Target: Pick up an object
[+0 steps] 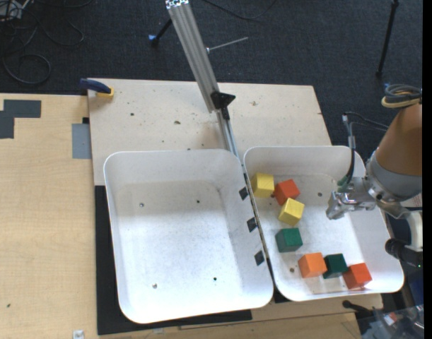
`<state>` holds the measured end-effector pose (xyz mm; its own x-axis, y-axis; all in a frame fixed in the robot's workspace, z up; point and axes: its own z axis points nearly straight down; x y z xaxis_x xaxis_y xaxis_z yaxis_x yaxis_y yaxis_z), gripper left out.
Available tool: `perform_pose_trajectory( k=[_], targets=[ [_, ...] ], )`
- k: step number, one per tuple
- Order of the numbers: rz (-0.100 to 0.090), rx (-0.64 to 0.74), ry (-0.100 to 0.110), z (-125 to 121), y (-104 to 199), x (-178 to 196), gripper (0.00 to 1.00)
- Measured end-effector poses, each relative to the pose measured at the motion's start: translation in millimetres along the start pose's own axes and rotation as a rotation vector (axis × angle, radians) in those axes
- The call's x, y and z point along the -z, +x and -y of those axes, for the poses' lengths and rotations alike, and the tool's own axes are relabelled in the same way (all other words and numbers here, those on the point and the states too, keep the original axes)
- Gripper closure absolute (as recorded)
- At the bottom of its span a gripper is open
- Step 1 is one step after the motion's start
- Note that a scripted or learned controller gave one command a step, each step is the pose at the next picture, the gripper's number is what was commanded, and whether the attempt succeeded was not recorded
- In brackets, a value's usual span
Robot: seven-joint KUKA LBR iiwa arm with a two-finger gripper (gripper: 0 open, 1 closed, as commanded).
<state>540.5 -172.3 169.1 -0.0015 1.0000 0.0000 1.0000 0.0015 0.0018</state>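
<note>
Robotics lab: floor cables [21, 62], tripod legs [389, 37], test bench [166, 115].

Arm [399, 154] enters from the right edge of the frame, orange band uppermost; gripper [338, 207] at right of centre, pointing leftward.

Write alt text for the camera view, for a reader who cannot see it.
The arm's tool hovers over the right bin, beside seven small blocks: two yellow, two green, three orange-red. The left bin sits alongside it on the bench.
</note>
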Motion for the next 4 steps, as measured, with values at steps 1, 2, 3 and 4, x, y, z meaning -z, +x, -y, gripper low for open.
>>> perform_pose_trajectory(
  k=[1, 2, 3, 4],
  targets=[
    [0.0, 0.0, 0.0, -0.6, -0.9, 32.9, 1.0],
    [-0.003, 0.004, 0.002, -5.7, 54.1, 44.3, 1.0],
    [-0.002, 0.004, 0.002, -7.4, 108.4, 55.7, 1.0],
    [-0.003, 0.005, 0.005, -2.7, 171.1, 60.2, 1.0]
  ],
)
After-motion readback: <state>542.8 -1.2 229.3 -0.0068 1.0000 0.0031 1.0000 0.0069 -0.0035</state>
